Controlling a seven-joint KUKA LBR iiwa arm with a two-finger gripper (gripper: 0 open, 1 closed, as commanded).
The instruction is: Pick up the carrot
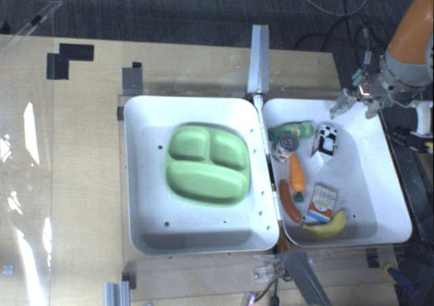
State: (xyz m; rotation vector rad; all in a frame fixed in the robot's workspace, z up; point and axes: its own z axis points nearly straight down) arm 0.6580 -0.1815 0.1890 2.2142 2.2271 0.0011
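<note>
Glossy white plastic bins [196, 240], pale wood bench [68, 162]

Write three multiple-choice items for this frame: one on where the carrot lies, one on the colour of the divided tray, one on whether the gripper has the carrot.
1. Where does the carrot lie?
A. In the right bin, near its left wall
B. On the tray in the left bin
C. On the bench outside both bins

2. What colour is the divided tray in the left bin?
A. Red
B. Green
C. Blue

3. How does the gripper stand to the carrot?
A. It holds the carrot above the bin
B. It presses the carrot against the tray
C. It is apart from the carrot, at the right bin's far right corner

Answers:
1 A, the carrot rests among the other items in the right bin.
2 B, the tray is light green.
3 C, the carrot lies in the bin with nothing touching it.
</note>
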